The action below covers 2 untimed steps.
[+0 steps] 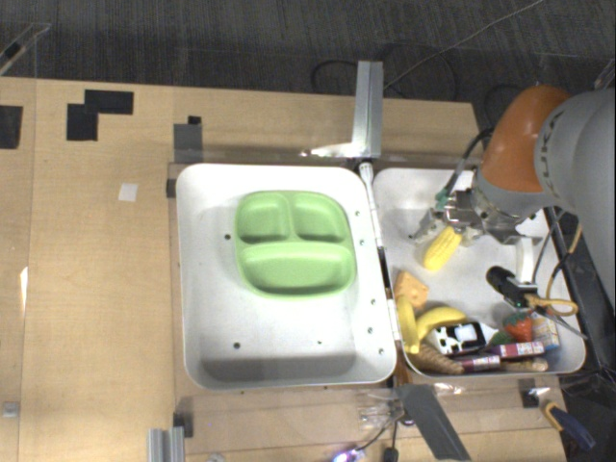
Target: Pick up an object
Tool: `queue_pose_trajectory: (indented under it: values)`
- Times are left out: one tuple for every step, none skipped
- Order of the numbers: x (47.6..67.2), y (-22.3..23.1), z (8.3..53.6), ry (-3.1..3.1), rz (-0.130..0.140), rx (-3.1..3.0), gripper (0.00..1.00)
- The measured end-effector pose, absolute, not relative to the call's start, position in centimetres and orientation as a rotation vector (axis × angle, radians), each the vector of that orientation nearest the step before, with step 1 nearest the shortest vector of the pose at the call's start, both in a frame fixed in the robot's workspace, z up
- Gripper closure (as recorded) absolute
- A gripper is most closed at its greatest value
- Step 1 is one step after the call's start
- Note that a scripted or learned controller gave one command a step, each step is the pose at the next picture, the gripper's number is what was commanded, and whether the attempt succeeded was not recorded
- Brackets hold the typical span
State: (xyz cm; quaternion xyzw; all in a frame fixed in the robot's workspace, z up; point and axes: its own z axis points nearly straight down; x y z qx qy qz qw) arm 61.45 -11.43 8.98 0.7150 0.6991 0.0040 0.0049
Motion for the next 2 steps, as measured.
queue_pose_trajectory:
  values:
    - [61.7,-11.2,10.3,2.187,0.025,2.237,1.00]
    - [63.8,-5.9,20.9,2.042,0.008,2.382,1.00]
